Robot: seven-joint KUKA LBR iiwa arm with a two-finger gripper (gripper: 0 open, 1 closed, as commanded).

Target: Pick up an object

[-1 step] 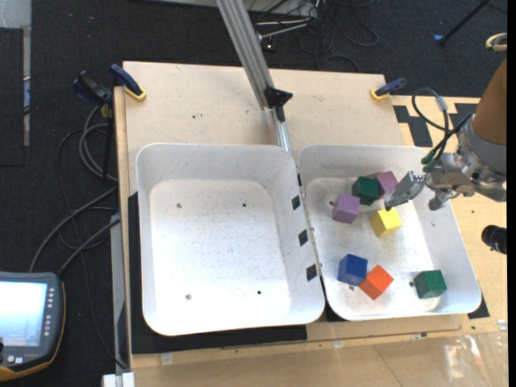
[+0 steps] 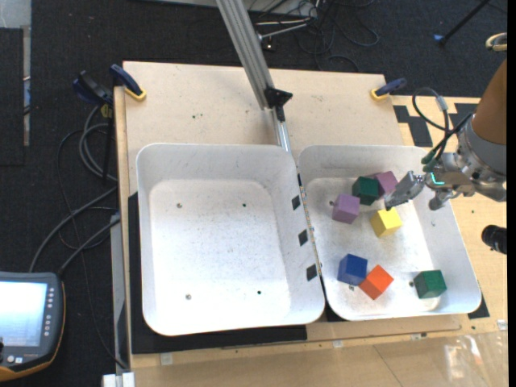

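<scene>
Currently, two shallow white plastic bins are seen side by side on a pale wooden tabletop (image 2: 210, 103). The left white bin (image 2: 153, 216) is shown with only dark specks on its floor. The right white bin (image 2: 459, 280) carries seven small cubes. A dark green cube (image 2: 367, 188) and a pink-purple cube (image 2: 386, 181) are found touching each other near the far wall, with a lilac cube (image 2: 346, 208) just beside them toward the left. A yellow cube (image 2: 386, 222) is placed near the middle of the bin. Toward the near edge, a blue cube (image 2: 352, 269) and an orange cube (image 2: 376, 282) are seen touching, while a second green cube (image 2: 430, 284) is set apart at the near right corner.

The grey arm's gripper (image 2: 401, 193) is reached in from the right and is held above the yellow cube, just beside the pink-purple cube. Whether the fingers are spread or closed cannot be told, and nothing is seen held between them. A slanted metal pole (image 2: 242, 35) is mounted behind the bins, and blue-and-yellow clamps (image 2: 126, 83) are fixed at the tabletop's far corners.
</scene>
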